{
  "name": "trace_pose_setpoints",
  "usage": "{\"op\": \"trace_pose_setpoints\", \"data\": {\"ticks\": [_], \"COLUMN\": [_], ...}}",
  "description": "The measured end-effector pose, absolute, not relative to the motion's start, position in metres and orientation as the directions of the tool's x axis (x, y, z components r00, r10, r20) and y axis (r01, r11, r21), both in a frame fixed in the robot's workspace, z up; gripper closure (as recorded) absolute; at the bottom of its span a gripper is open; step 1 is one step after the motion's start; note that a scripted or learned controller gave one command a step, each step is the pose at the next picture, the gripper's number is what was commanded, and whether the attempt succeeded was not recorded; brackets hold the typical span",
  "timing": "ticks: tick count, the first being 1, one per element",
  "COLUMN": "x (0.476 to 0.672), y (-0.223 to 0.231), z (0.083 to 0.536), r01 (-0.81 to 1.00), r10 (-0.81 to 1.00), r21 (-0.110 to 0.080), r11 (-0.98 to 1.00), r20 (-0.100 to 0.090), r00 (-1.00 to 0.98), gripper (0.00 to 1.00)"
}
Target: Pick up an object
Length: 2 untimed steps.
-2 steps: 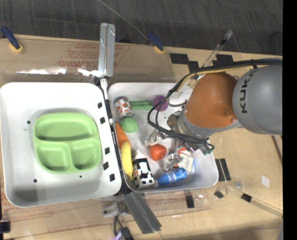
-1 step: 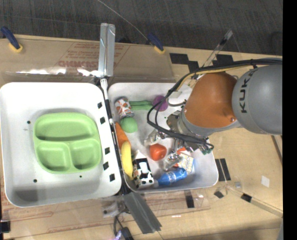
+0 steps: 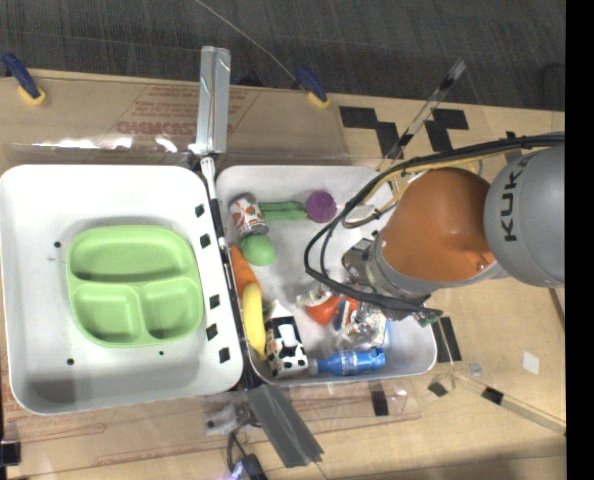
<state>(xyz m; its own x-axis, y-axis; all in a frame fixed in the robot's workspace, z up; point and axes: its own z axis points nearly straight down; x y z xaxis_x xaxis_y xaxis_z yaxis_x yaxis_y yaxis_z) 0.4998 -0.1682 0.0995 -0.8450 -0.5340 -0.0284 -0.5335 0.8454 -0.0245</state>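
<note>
The right white bin [image 3: 417, 353] holds several small objects. Along its left wall lie a small can [image 3: 245, 215], a green ball [image 3: 259, 251], an orange carrot [image 3: 240, 267], a yellow banana [image 3: 252, 317] and a black-and-white cow toy [image 3: 289, 347]. At the back lies a green handle with a purple ball [image 3: 322, 205]. A clear bottle with blue ends [image 3: 353, 361] lies at the front. My gripper [image 3: 362, 313] is low in the bin's right half, under the orange wrist band [image 3: 437, 226]. It is right beside an orange object [image 3: 323, 310], with the wrist hiding part of that spot.
The left white bin [image 3: 27, 268] bears a green divided tray [image 3: 132, 283]. A metal divider bar [image 3: 213, 103] stands between the bins at the back. Black cables [image 3: 327, 238] loop from the wrist over the right bin's middle.
</note>
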Motion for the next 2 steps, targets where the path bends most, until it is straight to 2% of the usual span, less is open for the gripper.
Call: {"op": "trace_pose_setpoints", "data": {"ticks": [1,2], "x": [0.496,0.623], "y": [-0.122,-0.107], "z": [0.097,0.098], "r01": [-0.588,-0.736], "r10": [-0.589,-0.736], "r21": [-0.019,-0.016], "r11": [0.808,0.677], "r20": [-0.021,0.004], "r00": [-0.808,-0.677], "gripper": [0.00,0.00]}}
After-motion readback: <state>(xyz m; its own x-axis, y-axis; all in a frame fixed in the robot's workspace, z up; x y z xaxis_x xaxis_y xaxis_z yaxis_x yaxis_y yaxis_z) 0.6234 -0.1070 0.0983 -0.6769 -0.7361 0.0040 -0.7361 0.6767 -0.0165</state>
